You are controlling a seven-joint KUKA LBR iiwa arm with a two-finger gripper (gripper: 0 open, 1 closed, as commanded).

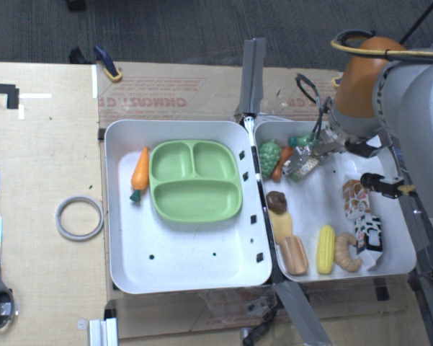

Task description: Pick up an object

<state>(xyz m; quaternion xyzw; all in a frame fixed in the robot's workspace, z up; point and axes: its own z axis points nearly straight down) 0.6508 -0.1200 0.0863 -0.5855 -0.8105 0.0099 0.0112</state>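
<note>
Near the right bin's (400, 265) far left corner, the gripper (305, 163) is hovering low over a small carrot (282, 161) beside green grapes (269, 154), presumably lining up a grasp, its opening being indiscernible.

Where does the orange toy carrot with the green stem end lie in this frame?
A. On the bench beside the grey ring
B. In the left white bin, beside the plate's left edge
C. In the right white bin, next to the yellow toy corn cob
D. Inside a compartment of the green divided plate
B: the orange toy carrot lies on the floor of the left white bin, just left of the green divided plate, outside its compartments.
</note>
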